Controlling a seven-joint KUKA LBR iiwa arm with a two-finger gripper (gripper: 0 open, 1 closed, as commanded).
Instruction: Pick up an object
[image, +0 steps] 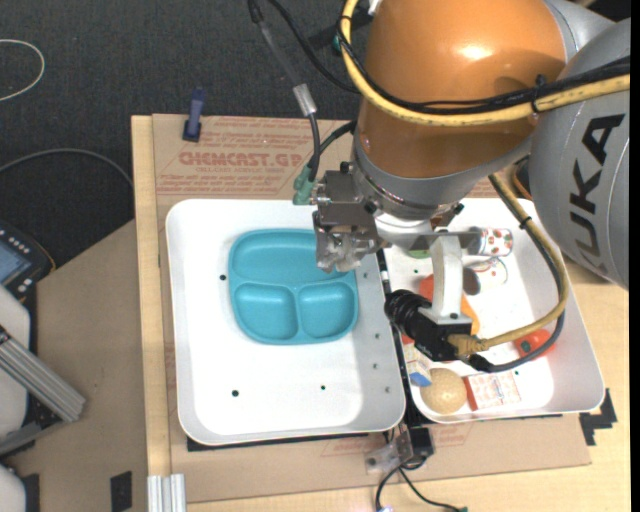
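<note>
A teal divided plate (285, 290) with three compartments lies in the upper middle of the left bin (200, 330). My gripper (338, 258) hangs over the plate's upper right corner, close to the wall between the two bins. The view from above hides whether anything is in its grasp. In the right bin (575, 360), partly hidden under the arm, lie a tan round object (447, 392), a red and white packet (497, 388), an orange item (535, 340) and a white item with red spots (492, 242).
Both bins rest on a brown cardboard sheet (240, 150) with a blue clip (193, 115) at its far left corner. The arm's large orange and grey body covers the far part of the right bin. White floor shows around the plate in the left bin.
</note>
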